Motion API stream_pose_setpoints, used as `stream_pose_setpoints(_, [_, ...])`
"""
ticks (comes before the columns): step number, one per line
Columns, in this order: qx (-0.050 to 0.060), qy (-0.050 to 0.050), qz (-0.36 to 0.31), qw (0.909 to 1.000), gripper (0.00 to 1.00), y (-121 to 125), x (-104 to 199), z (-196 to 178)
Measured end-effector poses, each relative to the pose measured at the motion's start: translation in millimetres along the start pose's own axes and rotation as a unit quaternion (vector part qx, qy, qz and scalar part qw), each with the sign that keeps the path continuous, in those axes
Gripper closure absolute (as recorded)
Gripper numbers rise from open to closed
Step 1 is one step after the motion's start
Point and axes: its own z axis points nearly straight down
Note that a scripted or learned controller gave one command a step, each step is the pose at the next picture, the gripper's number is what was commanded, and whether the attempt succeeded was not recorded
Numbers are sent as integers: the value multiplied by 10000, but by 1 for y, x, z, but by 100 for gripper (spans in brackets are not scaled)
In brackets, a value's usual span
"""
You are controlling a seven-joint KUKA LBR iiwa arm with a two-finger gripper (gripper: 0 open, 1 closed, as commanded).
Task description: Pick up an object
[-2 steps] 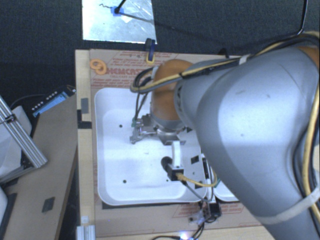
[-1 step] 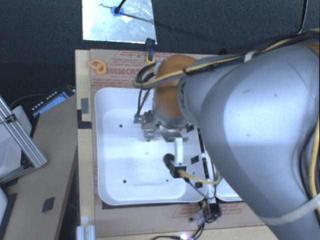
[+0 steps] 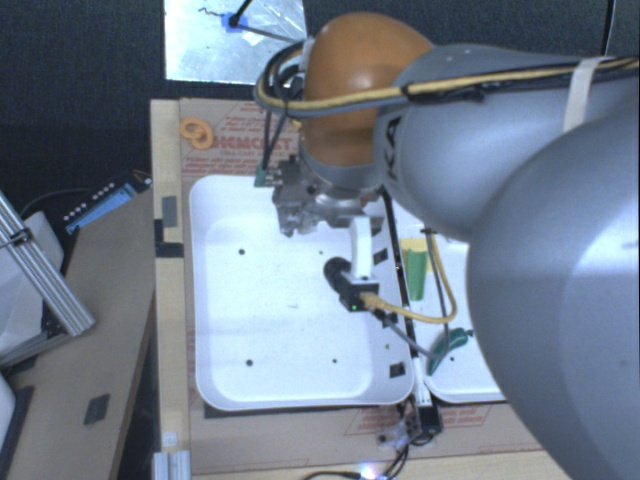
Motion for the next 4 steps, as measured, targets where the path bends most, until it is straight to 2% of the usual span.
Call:
stream_pose_setpoints(1, [70, -37, -2, 10000, 100, -1, -4, 0])
stream_pose_setpoints(2, [104, -44, 18, 9999, 100, -1, 24, 61])
stream_pose_setpoints(4, [78, -35, -21, 10000, 100, 2, 23, 36])
